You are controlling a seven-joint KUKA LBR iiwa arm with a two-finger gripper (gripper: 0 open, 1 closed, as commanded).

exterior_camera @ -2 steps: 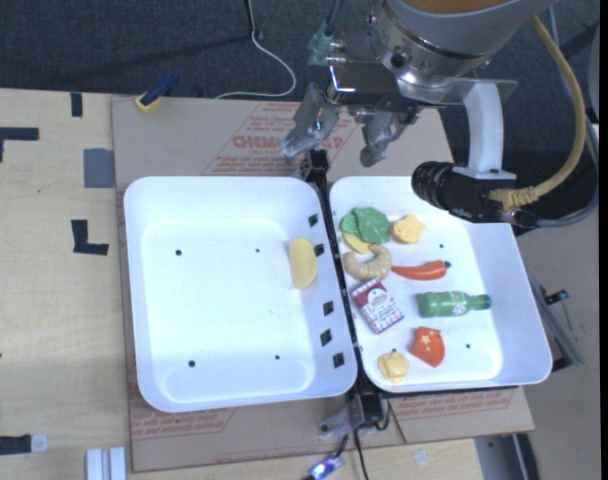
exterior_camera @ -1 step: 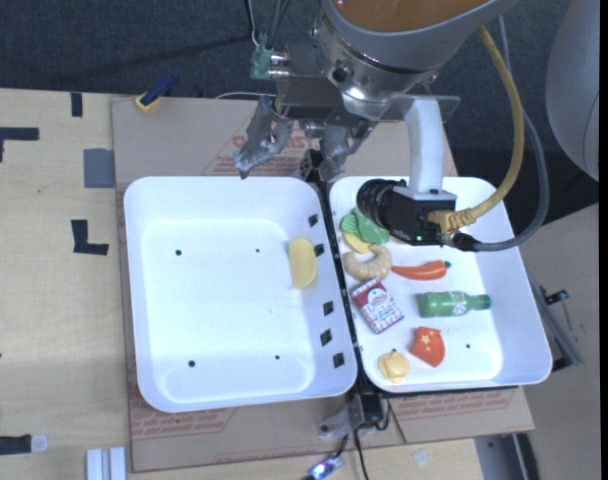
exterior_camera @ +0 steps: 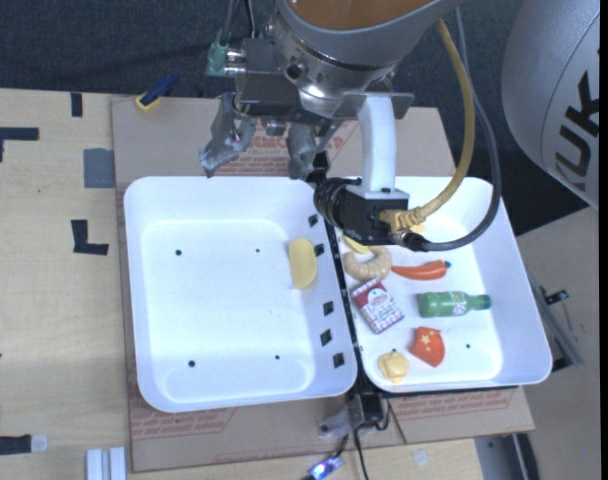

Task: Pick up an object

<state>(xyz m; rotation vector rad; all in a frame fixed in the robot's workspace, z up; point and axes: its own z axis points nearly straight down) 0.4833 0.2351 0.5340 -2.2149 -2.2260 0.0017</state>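
My gripper (exterior_camera: 262,156) hangs over the far rim of the left bin (exterior_camera: 154,228), open, with nothing between its two grey fingers (exterior_camera: 221,154). A pale yellow piece (exterior_camera: 302,263) lies in the left bin near the divider, below and to the right of the gripper. The right bin (exterior_camera: 514,298) holds a beige ring (exterior_camera: 369,264), a red chili (exterior_camera: 421,269), a green bottle (exterior_camera: 452,304), a red and white carton (exterior_camera: 378,306), a red strawberry-like piece (exterior_camera: 428,346) and a small yellow piece (exterior_camera: 392,366).
The arm's big grey and orange body covers the top of the view. A black camera unit (exterior_camera: 359,208) with a yellow cable (exterior_camera: 454,193) overhangs the right bin's far left corner. A blue and yellow item (exterior_camera: 156,91) lies on the bench behind the bins.
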